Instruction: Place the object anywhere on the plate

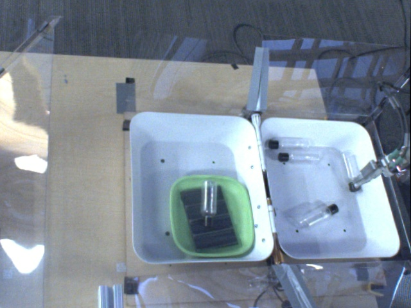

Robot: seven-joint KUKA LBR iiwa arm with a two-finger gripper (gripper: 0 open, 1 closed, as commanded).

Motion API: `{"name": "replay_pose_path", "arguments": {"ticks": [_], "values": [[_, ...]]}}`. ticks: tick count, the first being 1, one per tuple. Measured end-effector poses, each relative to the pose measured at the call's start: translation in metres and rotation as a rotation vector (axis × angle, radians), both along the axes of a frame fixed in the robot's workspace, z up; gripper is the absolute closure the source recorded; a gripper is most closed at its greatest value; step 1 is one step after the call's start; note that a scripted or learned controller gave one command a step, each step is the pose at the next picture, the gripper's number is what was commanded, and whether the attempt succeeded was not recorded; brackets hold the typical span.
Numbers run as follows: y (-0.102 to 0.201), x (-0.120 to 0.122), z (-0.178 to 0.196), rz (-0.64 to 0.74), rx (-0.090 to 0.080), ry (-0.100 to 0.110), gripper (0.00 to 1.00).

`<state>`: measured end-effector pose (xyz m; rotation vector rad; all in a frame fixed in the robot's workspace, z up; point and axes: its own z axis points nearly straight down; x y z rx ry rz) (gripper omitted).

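You see a clear vial [209,201] lying on the green plate [241,201]; whether the gripper [355,185] is released or clenched, you cannot tell.

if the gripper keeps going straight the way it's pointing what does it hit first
Probably the right bin: the gripper slants down-left toward bare floor. The capped vial lies further along that line, though depth is unclear.
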<state>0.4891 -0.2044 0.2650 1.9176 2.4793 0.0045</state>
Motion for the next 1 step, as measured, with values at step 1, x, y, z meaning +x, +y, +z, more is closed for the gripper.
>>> {"name": "replay_pose_path", "arguments": {"ticks": [1], "values": [[0.0218,0.0004,0.0060,-0.039,0.000,-0.001,0.00]]}}
